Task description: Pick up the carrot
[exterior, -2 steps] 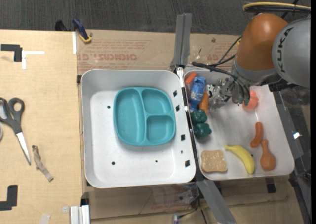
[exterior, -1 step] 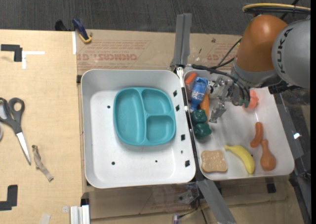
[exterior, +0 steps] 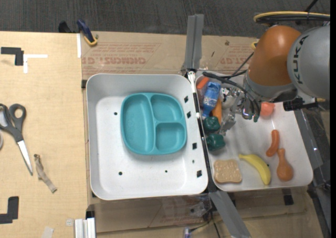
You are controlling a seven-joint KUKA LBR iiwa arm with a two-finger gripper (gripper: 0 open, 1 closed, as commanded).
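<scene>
Toast [exterior: 228, 171] and banana [exterior: 256, 166] sit nearest us at the right bin's [exterior: 302, 142] front edge, and the arm hangs over the bin's back left corner. The claw [exterior: 229, 112] is down among the clutter there; how wide it stands I cannot tell. The carrot [exterior: 218, 109] looks to be that orange piece just beside it, wedged between the blue packet [exterior: 211, 94] and green toy [exterior: 212, 123]. Best to straddle it squarely and lift straight, or the neighbours come too
</scene>
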